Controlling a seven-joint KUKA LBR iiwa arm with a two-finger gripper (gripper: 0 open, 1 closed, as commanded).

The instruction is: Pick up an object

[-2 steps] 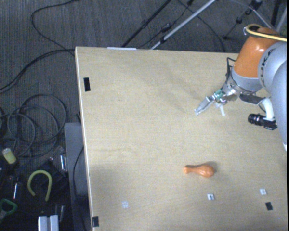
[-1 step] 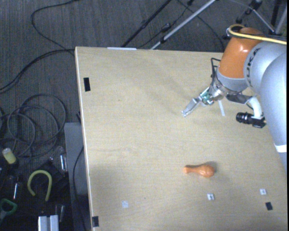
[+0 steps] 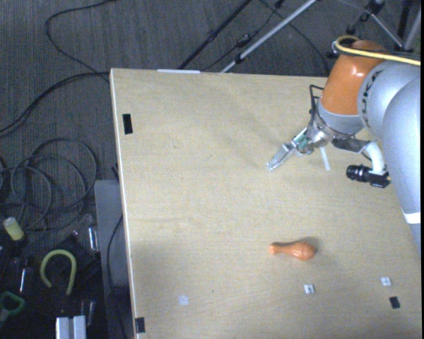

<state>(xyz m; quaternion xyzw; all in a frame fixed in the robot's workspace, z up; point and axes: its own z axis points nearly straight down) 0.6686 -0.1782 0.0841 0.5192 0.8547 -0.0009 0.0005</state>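
The table (image 3: 198, 189) is flat and light brown. One orange toy (image 3: 295, 250) lies on it — small, near the front.

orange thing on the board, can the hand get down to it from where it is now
Probably yes. The orange object lies alone on the bare tan board, with nothing beside or over it. The hand hangs above the board further back, and the stretch between them looks free.

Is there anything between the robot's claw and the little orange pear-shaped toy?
No. In the camera view, just bare tan board surface lies between the gripper and the small orange pear-shaped toy.
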